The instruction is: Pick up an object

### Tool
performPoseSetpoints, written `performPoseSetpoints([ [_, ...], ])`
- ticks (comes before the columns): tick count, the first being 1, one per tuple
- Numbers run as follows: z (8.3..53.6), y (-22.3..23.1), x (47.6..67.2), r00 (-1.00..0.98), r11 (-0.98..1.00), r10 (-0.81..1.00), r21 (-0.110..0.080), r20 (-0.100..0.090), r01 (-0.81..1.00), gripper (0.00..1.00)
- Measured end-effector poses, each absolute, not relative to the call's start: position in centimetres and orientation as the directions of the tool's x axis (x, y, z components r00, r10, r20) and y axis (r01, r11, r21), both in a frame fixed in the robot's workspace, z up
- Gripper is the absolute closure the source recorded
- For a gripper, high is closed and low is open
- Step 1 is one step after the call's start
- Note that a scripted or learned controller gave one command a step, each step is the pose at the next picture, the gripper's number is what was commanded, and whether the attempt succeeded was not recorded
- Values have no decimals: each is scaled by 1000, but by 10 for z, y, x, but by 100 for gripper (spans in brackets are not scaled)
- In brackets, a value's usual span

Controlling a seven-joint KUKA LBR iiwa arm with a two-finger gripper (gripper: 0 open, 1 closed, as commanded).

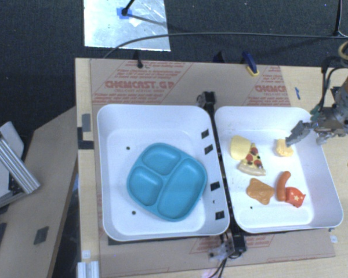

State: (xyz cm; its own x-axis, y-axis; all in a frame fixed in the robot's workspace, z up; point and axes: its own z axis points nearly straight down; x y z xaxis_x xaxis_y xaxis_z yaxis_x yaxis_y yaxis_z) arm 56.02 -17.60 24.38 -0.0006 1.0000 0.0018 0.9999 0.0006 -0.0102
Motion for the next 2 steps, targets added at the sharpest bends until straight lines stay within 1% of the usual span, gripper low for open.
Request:
performPoseSetpoints([
  [1, 251, -176, 563, -4, 4, 1000, 2, -1, 1000, 0],
  [2, 205, -176, 555, -2, 2, 1000, -1, 0, 1000, 0],
])
